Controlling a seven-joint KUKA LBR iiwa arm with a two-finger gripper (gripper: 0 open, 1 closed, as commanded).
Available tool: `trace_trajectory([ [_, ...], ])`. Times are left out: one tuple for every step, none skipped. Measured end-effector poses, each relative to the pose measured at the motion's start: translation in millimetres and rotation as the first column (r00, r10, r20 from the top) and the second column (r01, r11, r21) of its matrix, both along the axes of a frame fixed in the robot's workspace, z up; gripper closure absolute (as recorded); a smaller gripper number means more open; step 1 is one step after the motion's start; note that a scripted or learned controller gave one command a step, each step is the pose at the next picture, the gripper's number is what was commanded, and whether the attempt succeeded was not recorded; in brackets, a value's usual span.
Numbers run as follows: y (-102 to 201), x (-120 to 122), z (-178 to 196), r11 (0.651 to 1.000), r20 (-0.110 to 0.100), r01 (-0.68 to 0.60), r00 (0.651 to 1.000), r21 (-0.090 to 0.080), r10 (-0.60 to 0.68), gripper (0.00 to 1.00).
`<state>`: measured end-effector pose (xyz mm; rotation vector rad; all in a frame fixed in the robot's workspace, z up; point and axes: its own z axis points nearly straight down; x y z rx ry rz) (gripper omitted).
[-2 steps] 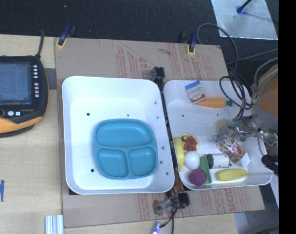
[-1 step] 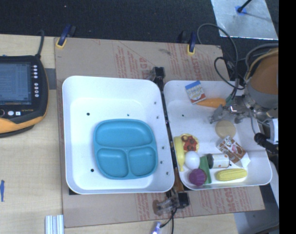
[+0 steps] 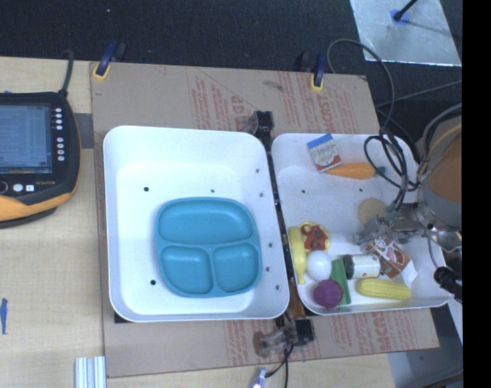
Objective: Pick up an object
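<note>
corn (image 3: 382, 289) beside sauce packet (image 3: 391, 259)

1. One fixed camera looks down on the table (image 3: 43, 273) from above, at a slant.
2. Its frame takes in both white bins: the left bin (image 3: 128, 217) and the right bin (image 3: 298, 164).
3. The arm (image 3: 443, 176) enters from the frame's right edge.

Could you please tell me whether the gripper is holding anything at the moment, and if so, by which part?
It cannot be told: the grey two-finger gripper sits low in the right shallow white bin, beside a small red-and-white packet, and no object shows clearly between its fingers.
</note>
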<state>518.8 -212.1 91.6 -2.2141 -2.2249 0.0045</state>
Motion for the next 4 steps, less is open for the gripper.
trace_trajectory([
  [-1.0,0.2,10.5,1.000,-0.001,-0.002,1.000,-0.001,0.002,1.00],
  [7.2,35.6,100.4,1.000,0.003,0.001,1.000,0.000,-0.001,1.00],
  [7.3,35.3,100.0,1.000,0.002,0.001,1.000,0.000,-0.001,0.00],
  [21.0,44.6,30.2,1.000,0.000,-0.001,1.000,0.000,0.001,0.00],
])
